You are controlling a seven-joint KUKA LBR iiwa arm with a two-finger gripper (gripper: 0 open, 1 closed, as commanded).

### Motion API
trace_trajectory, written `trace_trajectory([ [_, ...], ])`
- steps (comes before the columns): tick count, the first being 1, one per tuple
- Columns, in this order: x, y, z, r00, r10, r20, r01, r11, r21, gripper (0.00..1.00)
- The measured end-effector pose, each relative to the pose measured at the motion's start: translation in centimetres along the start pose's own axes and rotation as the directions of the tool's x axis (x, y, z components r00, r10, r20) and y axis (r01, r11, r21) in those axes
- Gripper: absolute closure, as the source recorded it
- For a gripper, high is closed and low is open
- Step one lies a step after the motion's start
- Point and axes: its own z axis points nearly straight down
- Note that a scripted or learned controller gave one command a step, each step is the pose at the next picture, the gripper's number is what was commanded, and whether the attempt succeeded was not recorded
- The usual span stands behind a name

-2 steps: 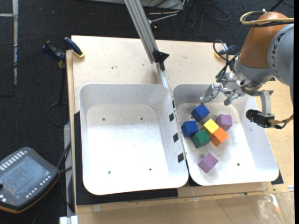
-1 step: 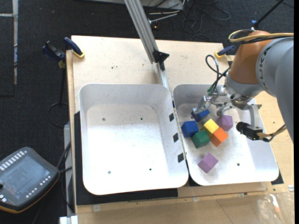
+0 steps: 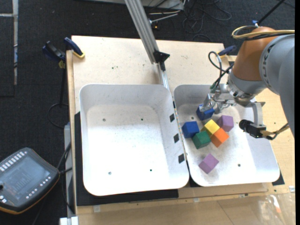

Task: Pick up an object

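Partly, gripper (image 3: 207,110) tips over blocks (image 3: 209,132)

From my end the feed looks bright and even, lit softly from overhead. The two white bins (image 3: 126,139) run close to overexposed, their rims nearly washed out, with only faint shadows inside. The floor (image 3: 33,13) around the desk (image 3: 117,55) falls off dark. Focus is fairly sharp across the frame, slightly grainy, and I see no motion blur.
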Motion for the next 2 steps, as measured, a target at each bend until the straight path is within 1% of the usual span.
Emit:
trace_trajectory([
  [1, -0.5, -0.8, -5.3, 1.000, 0.001, 0.001, -0.001, 1.000, -0.004, 1.00],
  [2, 0.1, -0.7, -9.7, 1.000, -0.004, 0.000, 0.004, 1.000, -0.004, 1.00],
])
